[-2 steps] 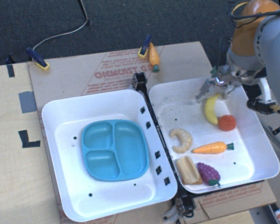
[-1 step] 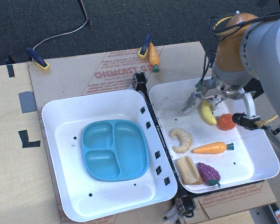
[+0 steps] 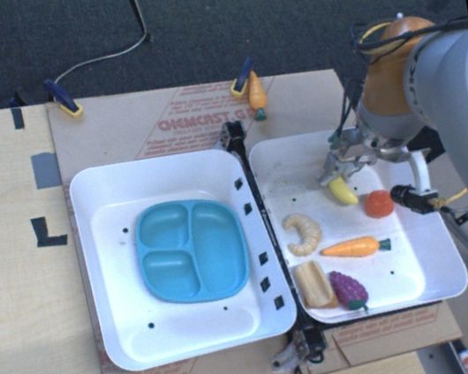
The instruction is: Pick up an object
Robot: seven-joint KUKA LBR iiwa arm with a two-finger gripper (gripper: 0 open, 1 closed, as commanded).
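The right bin [image 3: 428, 268] holds several toy foods. A small yellow banana [image 3: 343, 192] lies near its back, with a red tomato [image 3: 379, 203] just to its right. A croissant [image 3: 303, 233], an orange carrot [image 3: 352, 248], a bread roll [image 3: 313, 284] and purple grapes [image 3: 349, 288] lie nearer the front. My gripper [image 3: 344, 167] hangs directly over the banana's upper end, touching it or nearly so. I cannot make out whether it grips the banana.
The left bin [image 3: 102, 250] holds a blue divided plate [image 3: 193, 250]. An orange toy [image 3: 256, 94] and a clamp [image 3: 64, 99] sit on the cardboard behind the bins. The grey arm [image 3: 433, 93] covers the right bin's back right corner.
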